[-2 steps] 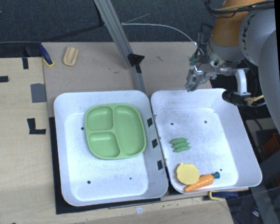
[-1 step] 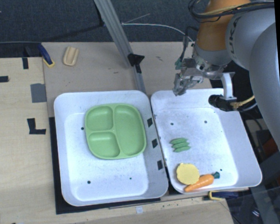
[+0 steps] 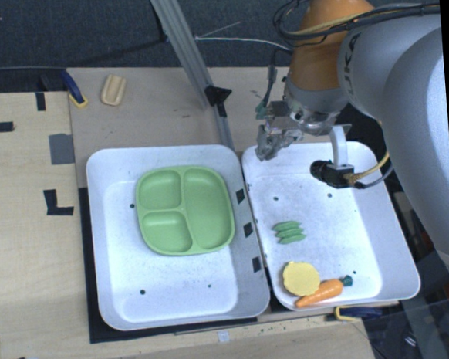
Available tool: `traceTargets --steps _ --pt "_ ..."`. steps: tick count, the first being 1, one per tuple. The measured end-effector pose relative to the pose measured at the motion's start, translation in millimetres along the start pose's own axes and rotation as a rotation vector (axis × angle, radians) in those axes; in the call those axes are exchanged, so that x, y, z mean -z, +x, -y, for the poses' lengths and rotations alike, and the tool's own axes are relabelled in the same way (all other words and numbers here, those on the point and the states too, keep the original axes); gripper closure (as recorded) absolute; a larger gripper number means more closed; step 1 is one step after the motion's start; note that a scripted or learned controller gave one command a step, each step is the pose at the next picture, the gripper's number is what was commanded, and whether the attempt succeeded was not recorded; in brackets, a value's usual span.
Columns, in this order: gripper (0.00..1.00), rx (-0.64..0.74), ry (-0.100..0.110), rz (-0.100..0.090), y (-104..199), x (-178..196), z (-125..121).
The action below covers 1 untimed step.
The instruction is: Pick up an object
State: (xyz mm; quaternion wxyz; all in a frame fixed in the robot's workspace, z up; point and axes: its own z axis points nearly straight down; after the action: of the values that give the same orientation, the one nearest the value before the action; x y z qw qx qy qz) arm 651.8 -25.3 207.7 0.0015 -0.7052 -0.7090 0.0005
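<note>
The right bin (image 3: 371,225) holds a green pea pod (image 3: 288,232) near its middle, a yellow round piece (image 3: 300,277) at the front, and an orange carrot (image 3: 321,292) against the front wall. My gripper (image 3: 269,146) hangs over the bin's far left corner, well behind the pea pod. Nothing shows between its fingers.
The left bin (image 3: 114,245) carries a green divided plate (image 3: 185,210). A grey metal pole (image 3: 191,53) slants up behind the bins. A small tan object (image 3: 113,90) lies on the bench at the back left. The arm's bulk covers the right side.
</note>
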Motion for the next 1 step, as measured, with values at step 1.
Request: traceTargets --steps 1 --pt "1.00 0.000 0.001 0.000 49.2 -4.9 27.4"
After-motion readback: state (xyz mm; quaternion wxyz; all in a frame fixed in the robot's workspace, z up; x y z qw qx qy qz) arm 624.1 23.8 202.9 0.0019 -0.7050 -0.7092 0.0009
